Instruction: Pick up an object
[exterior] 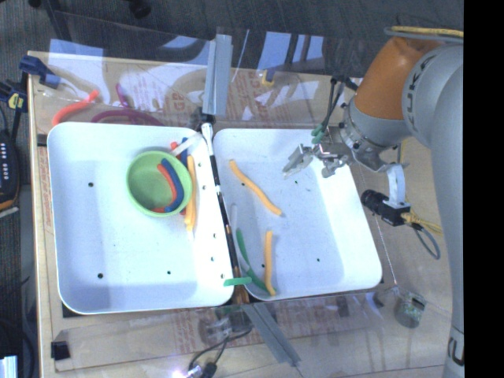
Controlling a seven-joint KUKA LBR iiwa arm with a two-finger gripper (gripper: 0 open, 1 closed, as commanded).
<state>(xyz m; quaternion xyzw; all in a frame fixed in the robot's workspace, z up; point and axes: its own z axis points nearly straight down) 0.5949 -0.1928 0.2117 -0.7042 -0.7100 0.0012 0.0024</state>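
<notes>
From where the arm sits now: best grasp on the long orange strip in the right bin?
Take the long orange strip near its middle, from straight above, fingers closing across its narrow width. It lies flat on the right bin floor, running diagonally with clear floor on both sides. The gripper hovers just to its upper right.

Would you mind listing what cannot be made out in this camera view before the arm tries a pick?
- Gripper: small and blurred above the right bin, so its finger state is unclear.
- Green bowl in the left bin: the red and blue pieces inside overlap; their shapes are unclear.
- Green piece: partly tucked against the right bin's left wall.
- Arm: cut off by the frame's right edge.
</notes>
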